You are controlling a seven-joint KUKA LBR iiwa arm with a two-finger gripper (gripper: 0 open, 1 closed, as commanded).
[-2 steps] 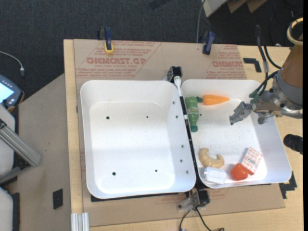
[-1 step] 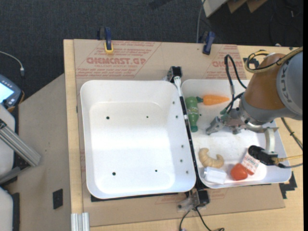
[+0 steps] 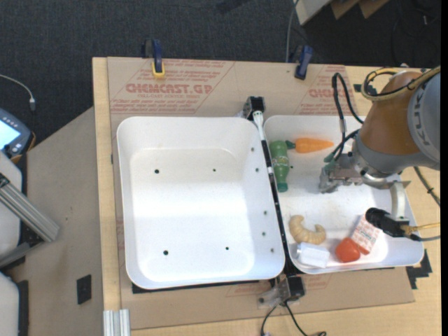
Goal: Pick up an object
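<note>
Partly hidden under the wrist, the claw (image 3: pixel 334 178) was lowered into the right bin (image 3: pixel 413 256); its state could not be told. The green bottle (image 3: pixel 281 164) lay just beside it, the carrot (image 3: pixel 313 145) near.

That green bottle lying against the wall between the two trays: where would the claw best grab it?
Probably across the middle of the green bottle, coming straight down. It lies flat and lengthwise along the right bin's left wall, so the end effector needs one finger slipped wall-side, which looks tight.

Bright even light w/ glare on white bins (image 3: pixel 140 128), slightly soft focus.
</note>
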